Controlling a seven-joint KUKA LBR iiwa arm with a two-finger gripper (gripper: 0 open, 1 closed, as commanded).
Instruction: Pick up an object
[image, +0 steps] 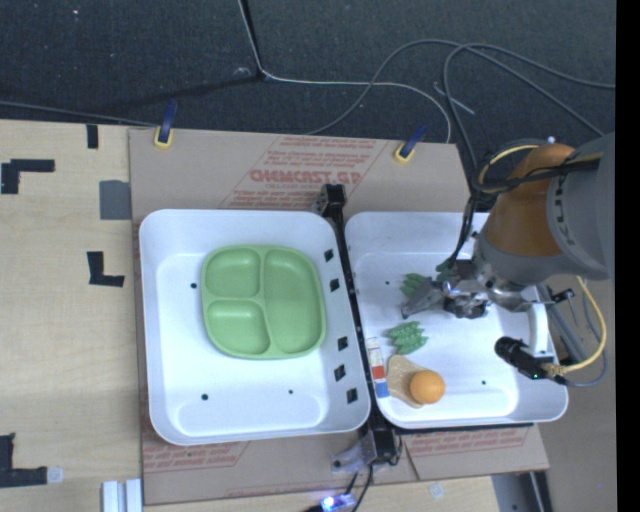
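Note:
The right bin holds several small items. A green leafy piece lies near its middle, and a second green piece lies a little nearer the front. An orange ball rests against a tan piece at the front left, beside a small red, white and blue item. My gripper hangs low in this bin, right beside the upper green piece and just above the lower one. Nothing is visibly held.
The left bin holds a green divided plate. Black clips sit on the wall between the two bins. Cables run across the dark back area, and the arm's body covers the right bin's far right corner.

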